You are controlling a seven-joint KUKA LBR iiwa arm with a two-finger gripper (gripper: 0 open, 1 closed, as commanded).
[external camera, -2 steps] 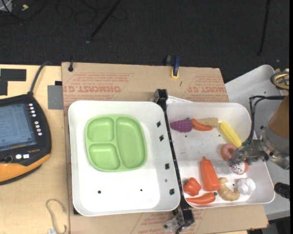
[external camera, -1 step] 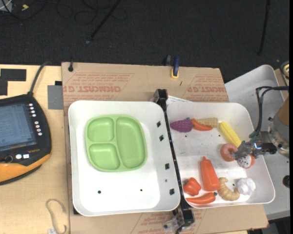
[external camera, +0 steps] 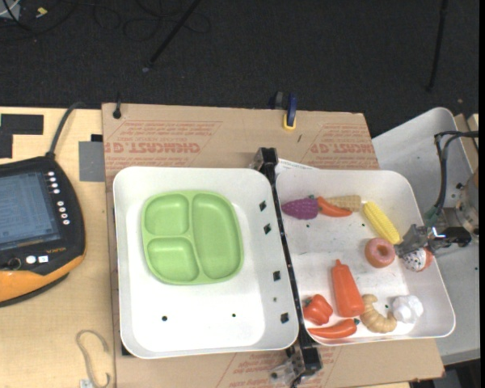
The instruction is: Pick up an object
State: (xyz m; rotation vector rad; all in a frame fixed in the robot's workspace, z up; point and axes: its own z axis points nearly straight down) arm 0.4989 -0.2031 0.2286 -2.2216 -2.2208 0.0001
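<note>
The pincer (external camera: 415, 247) sits low at the right bin's (external camera: 420, 196) right edge, seemingly reaching for a small red-and-white toy (external camera: 419, 259) just beside the doughnut (external camera: 380, 252); whether it grips it I cannot tell. Toy foods crowd this bin as targets; the left bin (external camera: 133, 314) holds a green divided plate (external camera: 191, 238). The cardboard (external camera: 186, 140) print is unreadable.

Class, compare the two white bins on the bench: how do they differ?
The left bin holds one thing, a green divided plate. The right bin holds many small toy foods, such as a corn cob and a doughnut. Both bins are shallow, white and rounded at the corners.
</note>
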